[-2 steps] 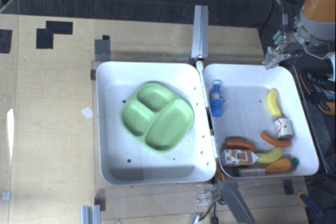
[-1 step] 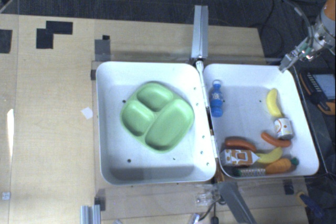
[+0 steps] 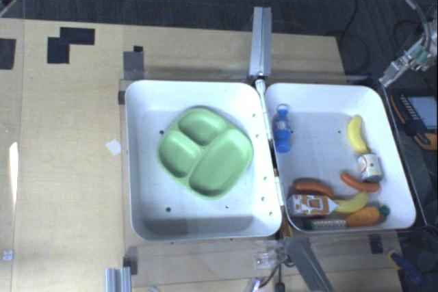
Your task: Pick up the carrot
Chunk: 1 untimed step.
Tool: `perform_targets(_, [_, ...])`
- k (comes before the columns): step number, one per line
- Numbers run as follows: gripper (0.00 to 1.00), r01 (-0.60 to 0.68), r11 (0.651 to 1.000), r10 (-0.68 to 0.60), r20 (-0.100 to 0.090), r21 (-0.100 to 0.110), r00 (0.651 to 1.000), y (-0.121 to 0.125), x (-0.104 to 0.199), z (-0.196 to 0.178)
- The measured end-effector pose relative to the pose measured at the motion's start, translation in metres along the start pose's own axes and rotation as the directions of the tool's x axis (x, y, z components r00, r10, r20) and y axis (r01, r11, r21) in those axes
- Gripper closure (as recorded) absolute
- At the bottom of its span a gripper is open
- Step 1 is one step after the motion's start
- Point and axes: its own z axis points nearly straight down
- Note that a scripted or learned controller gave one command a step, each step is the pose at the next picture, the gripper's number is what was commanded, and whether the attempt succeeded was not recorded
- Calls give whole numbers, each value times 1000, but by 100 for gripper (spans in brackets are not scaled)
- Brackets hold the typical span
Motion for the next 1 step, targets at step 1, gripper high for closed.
perform_targets(1, [100, -29, 1000, 29, -3, 1, 1000, 52, 72, 94])
